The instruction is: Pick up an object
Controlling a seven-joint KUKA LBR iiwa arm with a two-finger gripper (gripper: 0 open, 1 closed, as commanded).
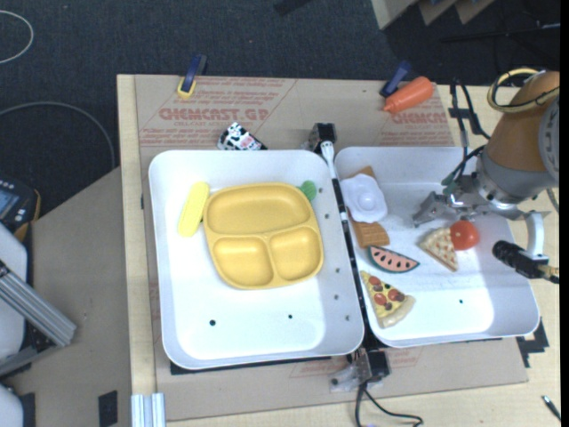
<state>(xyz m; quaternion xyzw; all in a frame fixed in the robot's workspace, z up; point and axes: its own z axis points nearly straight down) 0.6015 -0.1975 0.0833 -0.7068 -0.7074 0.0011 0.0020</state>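
Tomato [463, 234] sits in your right bin [498, 323], touching the pizza wedge [441, 248], just below the hand [433, 208], whose fingers look spread apart. Expect it light, rigid, smooth and prone to roll; grip across its widest middle.

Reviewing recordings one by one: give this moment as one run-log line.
arm: over right bin | gripper: low, nothing visibly held | nearest: tomato, pizza slice | pick: not done

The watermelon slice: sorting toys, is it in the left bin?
No, the watermelon slice lies in the right bin, beside a pizza slice.
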